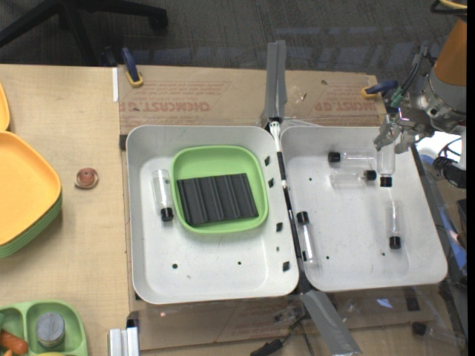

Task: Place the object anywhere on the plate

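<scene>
- Camera view, bench: two shallow white plastic bins side by side on brown cardboard, the left bin (148,273) and the right bin (356,265) meeting at a central seam.
- Left bin, contents: a green square plate with rounded corners (219,165), lying flat in the upper middle; on it a dark grey ribbed rectangular slab (220,199), resting wholly within the plate's rim.
- Left bin, contents: one clear plastic tube with a black cap (161,193), lying flat just beside the plate's left edge, cap toward the near side.
- Right bin, contents: clear black-capped tubes of the same kind, lying apart from each other: one near the upper middle (343,157), one just below it (355,176), one at the right side (392,227), one along the left wall near the seam (305,236).
- Arm: grey arm with an orange band, entering at the upper right; its two-finger gripper (387,153) points down over the upper right part of the right bin.
- Gripper state: grasping; a clear black-capped tube (386,170) hangs upright between the fingers, cap at the bottom, above the right bin's floor and well apart from the plate.
- Bench, left of bins: stacked yellow plates (22,191), a small brown round disc (87,177), and a green divided tray (41,325) at the lower left corner.
</scene>
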### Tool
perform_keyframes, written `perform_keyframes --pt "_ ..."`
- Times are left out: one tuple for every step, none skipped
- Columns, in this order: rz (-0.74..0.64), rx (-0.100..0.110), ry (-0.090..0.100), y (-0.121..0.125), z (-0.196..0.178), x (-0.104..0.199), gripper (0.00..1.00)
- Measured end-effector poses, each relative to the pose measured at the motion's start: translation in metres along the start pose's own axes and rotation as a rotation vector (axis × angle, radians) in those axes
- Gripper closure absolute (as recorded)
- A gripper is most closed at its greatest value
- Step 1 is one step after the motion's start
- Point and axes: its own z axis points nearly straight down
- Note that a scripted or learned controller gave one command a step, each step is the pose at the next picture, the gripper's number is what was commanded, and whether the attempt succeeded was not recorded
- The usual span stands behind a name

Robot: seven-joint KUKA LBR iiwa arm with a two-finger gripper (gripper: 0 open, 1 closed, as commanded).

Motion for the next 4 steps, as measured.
perform_keyframes --pt "0.001 0.000 0.000 0.000 0.000 0.000 0.00" --pt "0.045 0.001 0.001 -0.042 0.033 -0.038 0.00" --pt "0.117 0.002 0.002 -0.077 0.052 -0.045 0.00" --pt "0.118 0.002 0.001 -0.077 0.043 -0.045 1.00"
